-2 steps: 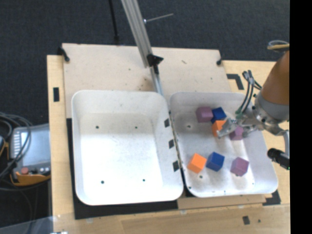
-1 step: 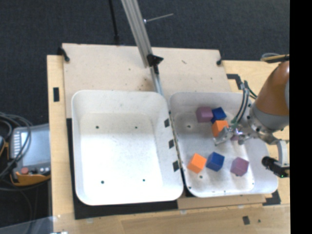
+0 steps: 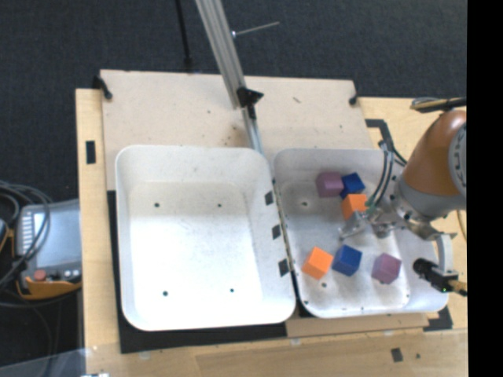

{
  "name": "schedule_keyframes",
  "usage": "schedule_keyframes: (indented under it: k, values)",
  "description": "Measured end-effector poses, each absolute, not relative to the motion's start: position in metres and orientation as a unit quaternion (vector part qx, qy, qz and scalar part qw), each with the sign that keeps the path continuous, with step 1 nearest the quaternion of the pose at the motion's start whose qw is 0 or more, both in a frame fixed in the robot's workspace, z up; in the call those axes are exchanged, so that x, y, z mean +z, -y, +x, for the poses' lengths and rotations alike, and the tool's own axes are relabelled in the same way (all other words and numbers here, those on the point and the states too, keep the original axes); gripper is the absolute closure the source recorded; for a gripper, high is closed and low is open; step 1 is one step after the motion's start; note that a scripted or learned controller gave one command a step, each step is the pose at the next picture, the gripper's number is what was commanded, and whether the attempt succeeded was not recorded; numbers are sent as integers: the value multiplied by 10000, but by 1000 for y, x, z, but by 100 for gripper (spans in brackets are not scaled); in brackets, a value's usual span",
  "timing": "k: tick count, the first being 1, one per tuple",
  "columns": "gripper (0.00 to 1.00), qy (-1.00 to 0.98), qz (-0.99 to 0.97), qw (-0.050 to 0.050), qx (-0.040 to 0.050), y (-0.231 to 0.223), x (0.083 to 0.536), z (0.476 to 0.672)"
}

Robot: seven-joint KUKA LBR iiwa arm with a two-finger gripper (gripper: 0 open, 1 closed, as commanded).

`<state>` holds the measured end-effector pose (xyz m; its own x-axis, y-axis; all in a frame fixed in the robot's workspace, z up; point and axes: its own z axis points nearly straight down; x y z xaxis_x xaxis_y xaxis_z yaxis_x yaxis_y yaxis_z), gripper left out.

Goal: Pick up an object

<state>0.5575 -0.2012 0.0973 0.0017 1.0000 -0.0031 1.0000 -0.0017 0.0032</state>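
— Cubes are scattered in the right-hand white plastic bin (image 3: 292, 171): a purple one (image 3: 329, 184), a dark blue one (image 3: 353, 183) and an orange one (image 3: 354, 203) near its far edge; another orange cube (image 3: 317, 262), a blue cube (image 3: 346, 259) and a purple cube (image 3: 386, 268) toward its near edge.

— And the two-finger gripper (image 3: 363, 225)?

— It is lowered between the two groups, just beside the far orange cube, presumably for a grasp. Nothing is seen held. Whether it is spread or closed cannot be told; the view is blurred there.
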Motion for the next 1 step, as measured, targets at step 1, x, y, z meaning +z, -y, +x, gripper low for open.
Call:
schedule_keyframes:
  k: [1]
  values:
    - [100, -7047, 7095, 39, 16, 202, 110, 559]
